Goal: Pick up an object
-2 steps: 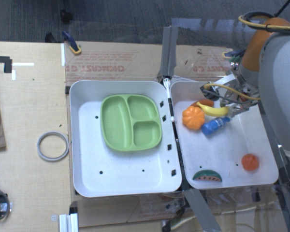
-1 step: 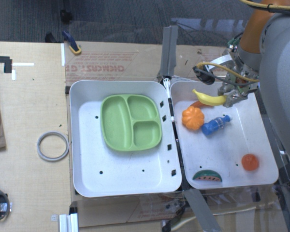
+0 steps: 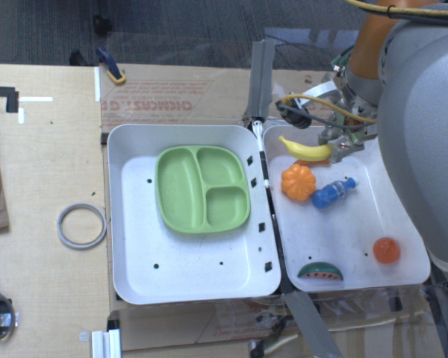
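Hand (image 3: 342, 142) lowered at banana (image 3: 306, 149) right tip, likely lined up for grasp; open or closed cannot be told. Pumpkin (image 3: 298, 182) just below banana.

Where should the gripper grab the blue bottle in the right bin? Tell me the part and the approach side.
Grip the blue bottle across the middle of its body, coming straight down from above. It lies on its side, slanted, cap toward the upper right, so fingers should probably close across its narrow width. The orange pumpkin sits close on its left, so stay toward the cap half.
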